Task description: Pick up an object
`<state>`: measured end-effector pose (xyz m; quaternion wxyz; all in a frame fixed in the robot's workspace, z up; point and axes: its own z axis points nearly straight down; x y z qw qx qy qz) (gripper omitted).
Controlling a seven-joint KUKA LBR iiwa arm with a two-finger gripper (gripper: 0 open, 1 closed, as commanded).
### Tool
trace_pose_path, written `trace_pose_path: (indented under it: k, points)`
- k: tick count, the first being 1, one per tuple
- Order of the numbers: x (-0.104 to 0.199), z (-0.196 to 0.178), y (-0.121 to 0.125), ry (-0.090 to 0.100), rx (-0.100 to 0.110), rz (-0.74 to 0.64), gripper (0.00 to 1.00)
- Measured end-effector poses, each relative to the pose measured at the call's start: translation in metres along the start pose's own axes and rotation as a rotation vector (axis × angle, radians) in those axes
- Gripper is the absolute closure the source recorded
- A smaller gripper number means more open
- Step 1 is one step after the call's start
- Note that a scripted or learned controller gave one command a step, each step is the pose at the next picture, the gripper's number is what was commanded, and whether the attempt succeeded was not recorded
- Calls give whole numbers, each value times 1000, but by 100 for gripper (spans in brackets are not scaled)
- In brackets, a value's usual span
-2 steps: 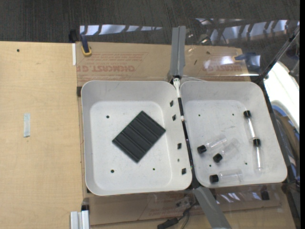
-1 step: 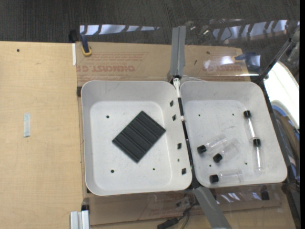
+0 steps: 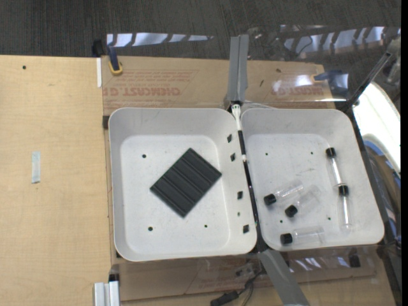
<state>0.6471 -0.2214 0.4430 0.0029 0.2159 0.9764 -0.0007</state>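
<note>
Two white bins, objects loose.
Black ribbed pad [image 3: 185, 182] in left bin [image 3: 127, 123]; clear tubes [image 3: 336, 177] right of it; end effector state: cannot tell.

Perhaps the arm: pale curved casing [image 3: 384, 116], too blurred to tell.

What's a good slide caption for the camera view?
Dark ribbed pad lies in the left bin; clear black-capped tubes scattered in the right bin.
</note>
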Motion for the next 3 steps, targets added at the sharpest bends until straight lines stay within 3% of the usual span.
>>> trace_pose_path:
  k: [2, 3]
  points:
    - [-2, 1, 1, 3, -1, -268, 0]
    - [-7, 0, 4, 0, -1, -337, 0]
